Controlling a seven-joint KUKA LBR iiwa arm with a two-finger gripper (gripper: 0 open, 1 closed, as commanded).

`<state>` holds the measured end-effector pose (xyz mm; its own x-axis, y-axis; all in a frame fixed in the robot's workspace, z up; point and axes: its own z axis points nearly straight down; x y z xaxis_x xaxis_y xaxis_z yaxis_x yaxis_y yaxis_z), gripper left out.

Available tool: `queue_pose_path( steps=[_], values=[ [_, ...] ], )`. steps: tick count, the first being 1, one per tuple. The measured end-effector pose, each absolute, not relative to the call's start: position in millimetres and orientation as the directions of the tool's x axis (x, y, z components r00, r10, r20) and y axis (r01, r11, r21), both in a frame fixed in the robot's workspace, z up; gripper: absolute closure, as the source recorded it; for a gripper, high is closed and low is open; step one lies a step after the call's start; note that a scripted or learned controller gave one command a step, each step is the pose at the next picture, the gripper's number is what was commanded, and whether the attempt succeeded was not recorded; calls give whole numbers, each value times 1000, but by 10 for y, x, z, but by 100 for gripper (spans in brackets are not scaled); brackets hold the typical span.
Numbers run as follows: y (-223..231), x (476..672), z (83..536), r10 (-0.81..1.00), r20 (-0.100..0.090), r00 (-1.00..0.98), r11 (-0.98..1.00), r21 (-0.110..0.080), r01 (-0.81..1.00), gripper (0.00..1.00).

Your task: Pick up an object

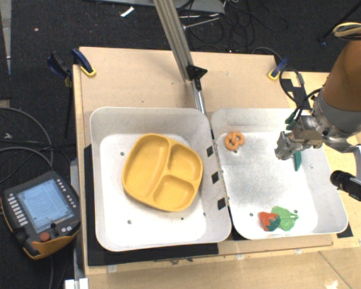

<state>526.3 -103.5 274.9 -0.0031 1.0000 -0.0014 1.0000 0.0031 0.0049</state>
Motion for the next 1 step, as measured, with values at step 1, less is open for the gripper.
queue_pose_path(
  steps=[1],
  values=[
    [-569, 5353, 2748, 1000, 1, -7, 7, 1, 1000, 100]
  ],
)
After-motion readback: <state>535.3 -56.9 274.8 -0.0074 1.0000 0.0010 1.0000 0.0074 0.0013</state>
